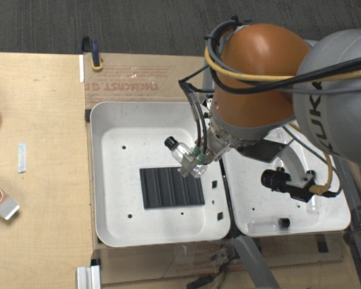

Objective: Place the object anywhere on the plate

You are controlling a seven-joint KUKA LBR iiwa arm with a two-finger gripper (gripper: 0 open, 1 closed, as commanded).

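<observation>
The gripper [192,161] hangs low in the left bin [114,179], just over the back right corner of the dark ribbed plate [168,188]. The plate lies flat near that bin's front edge. Can't tell if the gripper is open or shut, or if it has anything in it; that part is too small & shiny to see. A small black thing [283,223] sits by the front edge of the right bin [253,203], well apart from the plate. Prob. that's the object, not sure.

What could go wrong:
- If sth is let go here, it's so near the plate's corner it may land half off & slip to the bin floor.
- If the gripper has nothing, letting go does nothing.
- Going lower could bump the plate & push it.
</observation>
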